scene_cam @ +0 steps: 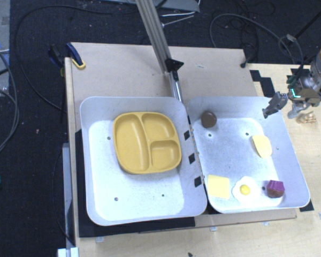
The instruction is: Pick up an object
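Our gripper (286, 105) hangs over the right bin (227, 130) rim at two o'clock, fingers spread wide and holding nothing. The nearest object, a pale yellow piece (262, 145), lies just below at about four o'clock; we should centre over it, drop straight, then close gently

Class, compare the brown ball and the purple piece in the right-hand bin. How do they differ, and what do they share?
Colour: the brown ball is dark brown; the purple piece is purple-magenta.
Shape: the brown ball looks round, the purple piece blocky.
Place: the brown ball sits at the bin's far left corner, the purple piece at its near right corner.
Shared: both are small and rest in the right bin.
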`<state>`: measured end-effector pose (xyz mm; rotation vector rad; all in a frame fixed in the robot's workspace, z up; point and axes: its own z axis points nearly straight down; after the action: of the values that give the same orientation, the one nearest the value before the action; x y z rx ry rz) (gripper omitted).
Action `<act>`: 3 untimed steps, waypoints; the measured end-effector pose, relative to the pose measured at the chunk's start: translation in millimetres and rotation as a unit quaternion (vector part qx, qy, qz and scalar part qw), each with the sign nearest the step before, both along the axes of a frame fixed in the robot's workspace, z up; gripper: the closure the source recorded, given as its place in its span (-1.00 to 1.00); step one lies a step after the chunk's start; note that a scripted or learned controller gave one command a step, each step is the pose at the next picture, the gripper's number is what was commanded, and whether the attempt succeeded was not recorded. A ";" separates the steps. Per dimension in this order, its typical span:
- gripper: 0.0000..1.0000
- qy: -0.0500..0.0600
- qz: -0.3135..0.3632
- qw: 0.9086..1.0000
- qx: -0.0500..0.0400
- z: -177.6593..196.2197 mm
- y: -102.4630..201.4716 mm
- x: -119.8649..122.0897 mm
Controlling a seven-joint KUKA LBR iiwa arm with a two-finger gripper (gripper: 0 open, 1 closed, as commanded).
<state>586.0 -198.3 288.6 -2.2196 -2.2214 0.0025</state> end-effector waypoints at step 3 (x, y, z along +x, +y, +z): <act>-1.00 0.002 0.000 1.000 0.001 -120.6 -6.1 8.0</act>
<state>594.0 -204.4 167.9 -2.2182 -2.2185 0.0048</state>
